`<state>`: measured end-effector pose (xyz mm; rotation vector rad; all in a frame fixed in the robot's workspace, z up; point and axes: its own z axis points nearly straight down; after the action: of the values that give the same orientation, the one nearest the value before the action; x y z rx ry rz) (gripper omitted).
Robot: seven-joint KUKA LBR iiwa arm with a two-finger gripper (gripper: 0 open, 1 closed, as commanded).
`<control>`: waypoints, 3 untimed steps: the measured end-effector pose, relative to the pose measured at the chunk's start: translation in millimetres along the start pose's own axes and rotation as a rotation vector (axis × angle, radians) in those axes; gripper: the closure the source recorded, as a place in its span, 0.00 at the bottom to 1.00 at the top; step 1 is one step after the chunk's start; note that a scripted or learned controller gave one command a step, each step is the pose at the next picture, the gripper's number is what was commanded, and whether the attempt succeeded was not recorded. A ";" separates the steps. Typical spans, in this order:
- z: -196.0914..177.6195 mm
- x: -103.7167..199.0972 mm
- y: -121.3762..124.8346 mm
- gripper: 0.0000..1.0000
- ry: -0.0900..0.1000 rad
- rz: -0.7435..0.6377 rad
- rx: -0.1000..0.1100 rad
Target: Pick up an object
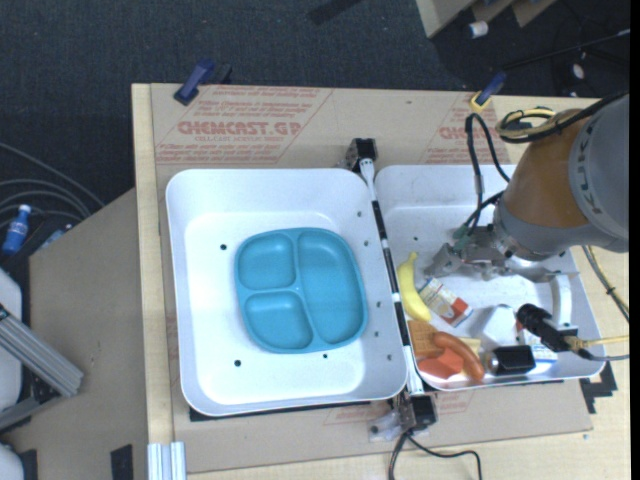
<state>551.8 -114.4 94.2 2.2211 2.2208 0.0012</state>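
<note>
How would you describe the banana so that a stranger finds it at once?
Look in the right bin, the one the arm reaches into. Along its left wall, beside the divider, lies the banana. It is the one curved yellow thing, above the orange and red objects.

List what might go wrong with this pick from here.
1. The banana, the small packet and the orange item lie crowded in the right bin, so the gripper may nudge neighbours or grab two.
2. The banana lies against the bin's left wall, leaving little room for a finger.
</note>
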 end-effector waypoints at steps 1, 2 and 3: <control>9.7 22.9 37.0 0.00 0.000 -0.001 0.000; -0.2 23.1 37.3 1.00 -0.001 -0.002 -0.001; -0.1 23.0 37.2 0.00 -0.001 -0.002 -0.001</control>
<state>589.0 -91.4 94.4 2.2179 2.2226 0.0011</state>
